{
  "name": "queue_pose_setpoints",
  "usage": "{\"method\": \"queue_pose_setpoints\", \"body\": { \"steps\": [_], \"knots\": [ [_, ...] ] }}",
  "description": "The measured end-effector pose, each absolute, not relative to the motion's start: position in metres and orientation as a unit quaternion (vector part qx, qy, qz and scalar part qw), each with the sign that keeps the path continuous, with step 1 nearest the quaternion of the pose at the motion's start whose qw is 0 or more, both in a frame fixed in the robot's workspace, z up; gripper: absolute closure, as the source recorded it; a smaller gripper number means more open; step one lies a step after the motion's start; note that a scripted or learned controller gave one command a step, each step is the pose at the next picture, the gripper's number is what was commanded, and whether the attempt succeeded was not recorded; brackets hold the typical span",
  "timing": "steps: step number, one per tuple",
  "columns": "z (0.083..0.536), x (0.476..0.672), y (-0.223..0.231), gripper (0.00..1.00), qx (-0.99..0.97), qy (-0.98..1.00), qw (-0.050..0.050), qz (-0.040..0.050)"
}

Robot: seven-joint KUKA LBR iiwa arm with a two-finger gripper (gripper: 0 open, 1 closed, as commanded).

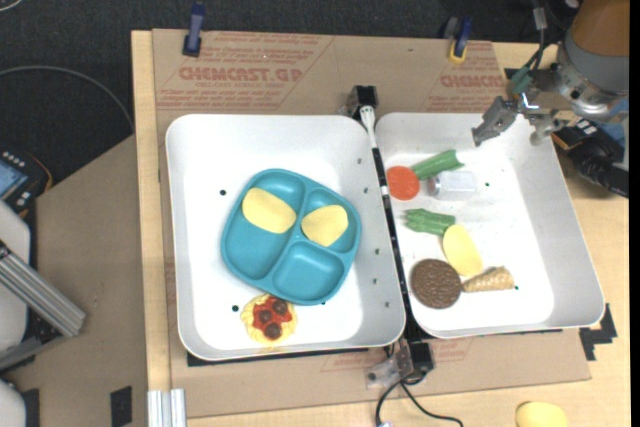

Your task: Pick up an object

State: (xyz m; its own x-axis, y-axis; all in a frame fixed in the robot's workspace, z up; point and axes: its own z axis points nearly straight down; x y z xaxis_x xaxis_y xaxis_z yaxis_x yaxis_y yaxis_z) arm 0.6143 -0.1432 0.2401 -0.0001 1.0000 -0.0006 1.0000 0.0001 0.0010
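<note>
The jaws (512,120) are seen above the far right part of the right bin (560,215); whether they are released or clenched cannot be told, and nothing is seen between them. In that bin lie a green pod (435,162), an orange disc (402,182), a clear piece (455,183), a brown cookie (436,282) and a cone (487,280). A blue divided plate (288,237) sits in the left bin (195,215).

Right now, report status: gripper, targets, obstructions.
Gripper over right bin's top edge, holding nothing. Toy food untouched below: carrot, cookie, cone. Nothing blocking.
</note>
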Motion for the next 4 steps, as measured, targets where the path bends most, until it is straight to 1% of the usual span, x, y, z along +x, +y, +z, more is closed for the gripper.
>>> {"method": "queue_pose_setpoints", "body": {
  "steps": [1,2,3,4],
  "knots": [
    [0.251,0.615,-0.143,1.00,0.707,0.708,0.002,0.0010],
    [0.341,0.663,-0.219,1.00,0.708,0.706,0.009,0.0020],
    [0.453,0.668,-0.138,1.00,0.704,0.710,0.007,0.0056],
    [0.515,0.567,-0.042,1.00,0.703,0.711,0.002,0.0051]
  ]
}}
